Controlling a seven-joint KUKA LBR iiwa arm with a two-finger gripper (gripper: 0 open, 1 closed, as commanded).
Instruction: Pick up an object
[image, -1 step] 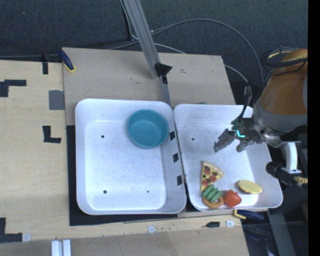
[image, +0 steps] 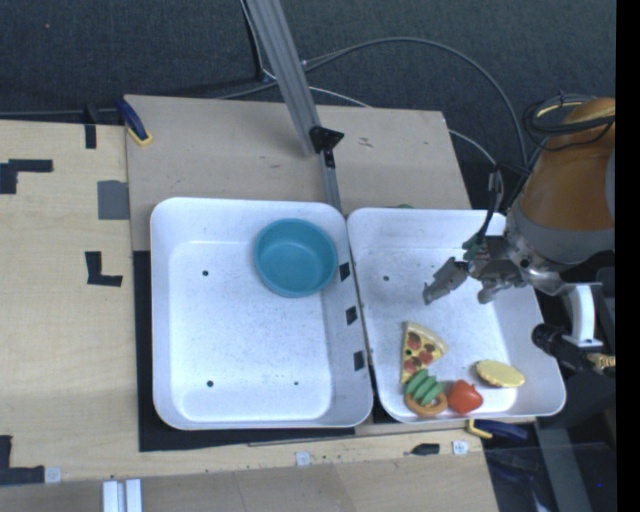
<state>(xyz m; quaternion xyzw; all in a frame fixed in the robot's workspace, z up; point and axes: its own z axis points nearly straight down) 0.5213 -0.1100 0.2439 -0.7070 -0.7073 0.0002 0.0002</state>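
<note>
No text, label, brand or number can be read anywhere in this view. Every mark is too small or blurred.

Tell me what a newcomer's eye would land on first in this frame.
Probably the blue bowl, sitting alone near the back right corner of the left bin. Next comes the bright cluster of toy food at the front of the right bin: a pizza slice, a green piece, a red piece and a yellow piece. The gripper hangs above that bin's middle, holding nothing.
</note>
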